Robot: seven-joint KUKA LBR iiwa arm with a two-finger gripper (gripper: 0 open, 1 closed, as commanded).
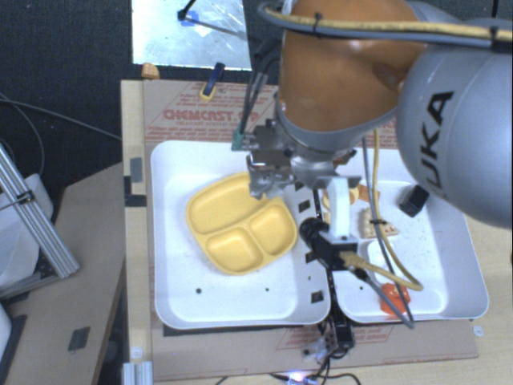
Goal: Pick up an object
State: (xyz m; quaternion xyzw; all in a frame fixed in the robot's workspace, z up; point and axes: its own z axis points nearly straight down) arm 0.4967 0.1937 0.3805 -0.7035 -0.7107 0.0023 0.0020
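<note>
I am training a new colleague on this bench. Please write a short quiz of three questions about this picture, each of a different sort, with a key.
1. True or false: the yellow divided plate lies in the left bin.
2. How many compartments does the yellow divided plate have? A) two B) three C) five
3. Fill in: the small black block lies in the ____ bin.

Key:
1. True.
2. B; one long compartment and two smaller ones.
3. Right; it rests near the far side of the right bin, beside the grey arm.

One fixed camera is looking down at a slant on both white bins, the arm entering from the frame's right.
</note>
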